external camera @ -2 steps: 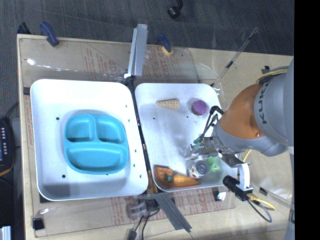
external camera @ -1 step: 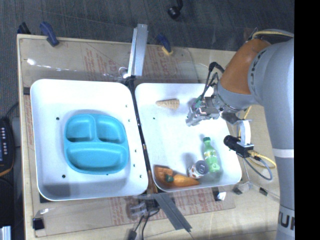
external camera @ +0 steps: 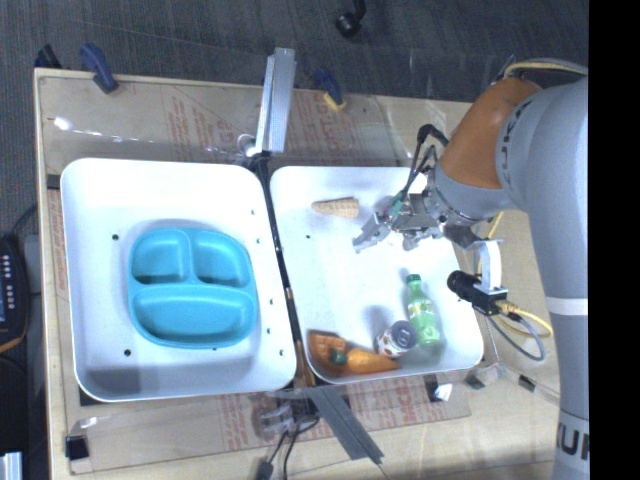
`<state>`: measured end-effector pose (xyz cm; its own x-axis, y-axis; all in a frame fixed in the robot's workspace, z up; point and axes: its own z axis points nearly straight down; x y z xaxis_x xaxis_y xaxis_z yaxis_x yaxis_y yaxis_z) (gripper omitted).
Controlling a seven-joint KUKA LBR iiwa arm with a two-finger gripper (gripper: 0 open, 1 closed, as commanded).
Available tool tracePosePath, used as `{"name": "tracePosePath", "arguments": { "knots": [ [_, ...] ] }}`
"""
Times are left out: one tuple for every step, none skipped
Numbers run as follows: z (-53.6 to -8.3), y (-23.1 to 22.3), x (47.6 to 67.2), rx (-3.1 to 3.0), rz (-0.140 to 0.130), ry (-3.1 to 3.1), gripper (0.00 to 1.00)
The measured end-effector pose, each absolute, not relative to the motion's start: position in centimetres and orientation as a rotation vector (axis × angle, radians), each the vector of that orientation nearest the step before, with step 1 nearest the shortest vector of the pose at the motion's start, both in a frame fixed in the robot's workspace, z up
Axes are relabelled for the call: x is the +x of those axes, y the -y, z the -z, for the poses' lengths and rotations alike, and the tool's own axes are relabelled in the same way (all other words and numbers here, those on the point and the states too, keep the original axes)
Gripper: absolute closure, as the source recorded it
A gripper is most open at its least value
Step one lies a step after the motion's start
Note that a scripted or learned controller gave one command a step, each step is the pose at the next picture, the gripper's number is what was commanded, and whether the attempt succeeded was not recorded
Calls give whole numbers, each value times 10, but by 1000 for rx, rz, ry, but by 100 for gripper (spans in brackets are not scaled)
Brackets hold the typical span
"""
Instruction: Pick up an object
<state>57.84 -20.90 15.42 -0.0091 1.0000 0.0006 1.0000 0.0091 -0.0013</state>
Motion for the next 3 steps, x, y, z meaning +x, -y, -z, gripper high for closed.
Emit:
{"name": "tracePosePath", "arguments": {
  "knots": [
    [-91, 210, 506, -2210, -2, 2228, 0],
    [-101, 209, 508, -2205, -2, 2234, 100],
    [-101, 209, 508, -2205, -3, 2234, 0]
  ]
}}
